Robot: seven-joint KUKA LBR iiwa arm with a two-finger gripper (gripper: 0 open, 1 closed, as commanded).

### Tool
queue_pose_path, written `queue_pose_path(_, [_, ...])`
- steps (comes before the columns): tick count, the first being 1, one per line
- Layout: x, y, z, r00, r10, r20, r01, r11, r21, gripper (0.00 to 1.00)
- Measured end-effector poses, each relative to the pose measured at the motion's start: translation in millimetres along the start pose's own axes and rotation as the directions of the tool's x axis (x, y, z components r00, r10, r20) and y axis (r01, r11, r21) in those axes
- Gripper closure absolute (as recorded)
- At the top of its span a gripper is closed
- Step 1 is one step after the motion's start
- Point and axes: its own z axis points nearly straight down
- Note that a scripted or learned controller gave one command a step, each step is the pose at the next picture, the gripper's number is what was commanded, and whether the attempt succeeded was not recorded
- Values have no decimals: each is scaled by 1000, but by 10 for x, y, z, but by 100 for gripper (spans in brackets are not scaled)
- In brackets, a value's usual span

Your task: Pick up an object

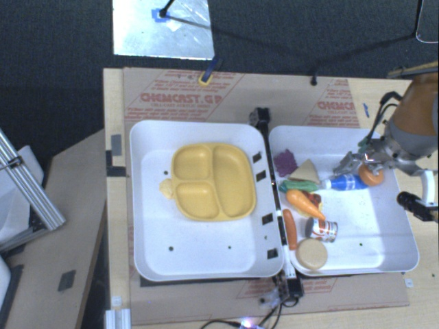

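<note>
The right bin (384,252) holds several small items. Among them are a purple piece (285,162), a beige wedge (306,171), a green piece (300,185), a blue-and-white tube (345,182) and an orange ball (372,177). A carrot (304,203), a red sausage (289,228), a small can (322,230) and a beige disc (311,254) also lie there. My gripper (351,162) hangs low over the bin's upper right part, just above the tube and beside the orange ball. Nothing visible is lifted.
The left bin (151,252) carries a yellow divided plate (209,181), with a small yellow piece (166,188) at its left edge. A black divider (269,184) runs between the bins. The arm's grey and orange body (417,122) overhangs the right bin's far right side.
</note>
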Motion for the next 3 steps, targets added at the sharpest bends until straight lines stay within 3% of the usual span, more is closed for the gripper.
queue_pose_path(1, [-4, 9, 57, 1000, 0, 1, 0, 1000, -2, 0])
queue_pose_path(2, [-25, 26, -62, 1000, 0, 7, 1, 1000, -9, 100])
queue_pose_path(3, [-40, 33, -714, 1000, -2, 0, 2, 1000, 0, 100])
